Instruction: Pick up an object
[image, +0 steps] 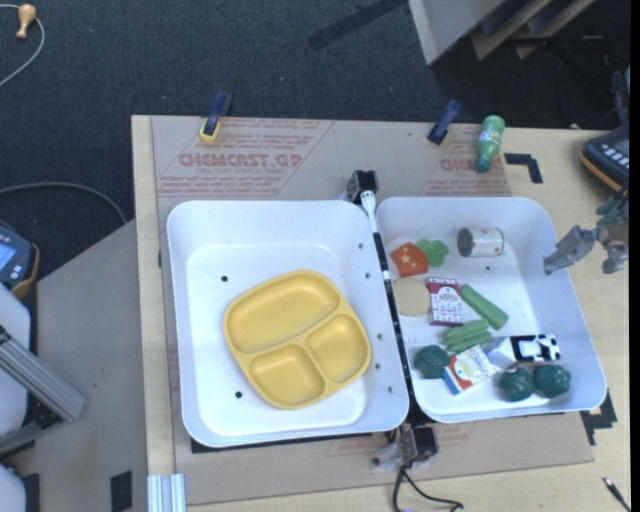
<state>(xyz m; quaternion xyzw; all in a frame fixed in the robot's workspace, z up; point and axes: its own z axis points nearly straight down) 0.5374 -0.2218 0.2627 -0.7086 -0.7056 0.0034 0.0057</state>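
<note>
Nearest to me, along the front of the right bin (570, 300), sit two dark green broccoli-like pieces (535, 382), and a third green lump (432, 360) lies further left by the bin's inner wall. Between them is a small red, white and blue carton (466, 370), and just behind the right pair a black-and-white patterned piece (536, 348). A step further back, light green pods (478, 318) lie beside a dark red packet (444, 302). Beyond those are a red-orange toy (409, 259) touching a small green piece (433, 250), and a little can on its side (481, 242) near the bin's far wall. Any of these could serve as the object to pick; all rest on the bin floor.

The left bin (200, 240) holds a yellow divided plate (296, 338).

At the right bin's far right rim, the gripper (580, 250) hangs at the view's edge. Whether its jaws are wide or narrow I cannot tell from here; nothing is visible between them, and it is well apart from the clutter.

Further off on the tabletop (300, 160), a green bottle (489, 143) lies outside the bins.

By my reckoning the pick is not yet made: the approach, the closing on one item and the lift all remain.
</note>
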